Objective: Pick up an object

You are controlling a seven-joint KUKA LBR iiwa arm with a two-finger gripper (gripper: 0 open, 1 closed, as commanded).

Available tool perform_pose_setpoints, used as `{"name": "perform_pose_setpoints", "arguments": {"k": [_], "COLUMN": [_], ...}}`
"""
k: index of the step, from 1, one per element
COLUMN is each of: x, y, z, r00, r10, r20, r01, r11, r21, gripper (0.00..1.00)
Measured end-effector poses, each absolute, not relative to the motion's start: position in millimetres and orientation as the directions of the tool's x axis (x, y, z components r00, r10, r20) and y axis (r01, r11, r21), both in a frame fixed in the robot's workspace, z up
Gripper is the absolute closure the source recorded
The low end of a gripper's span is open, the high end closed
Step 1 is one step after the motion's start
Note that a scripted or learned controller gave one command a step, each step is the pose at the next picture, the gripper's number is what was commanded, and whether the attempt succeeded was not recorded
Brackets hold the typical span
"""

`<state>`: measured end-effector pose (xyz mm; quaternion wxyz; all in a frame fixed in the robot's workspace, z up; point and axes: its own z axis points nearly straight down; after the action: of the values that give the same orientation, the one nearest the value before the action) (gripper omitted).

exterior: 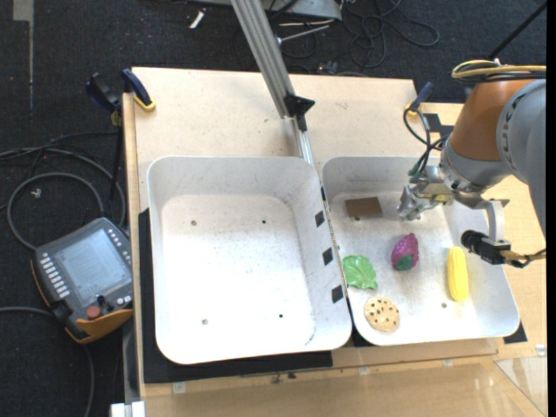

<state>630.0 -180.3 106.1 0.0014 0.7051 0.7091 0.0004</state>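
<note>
Hovering gripper (414, 205), grip unclear | brown block (363, 207) beside | purple fruit (404, 252), corn (457, 273) below

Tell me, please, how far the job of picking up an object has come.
Done: the gripper is over the right white bin. In hand: nothing visibly gripped. Left: the grasp and lift; the flat brown block, purple toy, yellow corn cob, green leaf and cookie all lie on its floor.

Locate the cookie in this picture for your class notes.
The cookie lies in the right bin, near its front edge on the left side, just below the green leaf and left of the yellow corn.
</note>
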Motion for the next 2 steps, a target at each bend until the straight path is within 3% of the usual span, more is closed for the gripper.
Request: {"name": "perform_pose_setpoints", "arguments": {"k": [1, 2], "x": [637.6, 632.2], "y": [-188.7, -186.8], "z": [161.3, 222.5], "r00": [-0.004, -0.003], "r10": [1.000, 1.000], "r20": [-0.003, -0.003], "r01": [1.000, 1.000], "r11": [0.004, 0.003], "r21": [0.008, 0.009], "gripper": [1.00, 1.00]}}
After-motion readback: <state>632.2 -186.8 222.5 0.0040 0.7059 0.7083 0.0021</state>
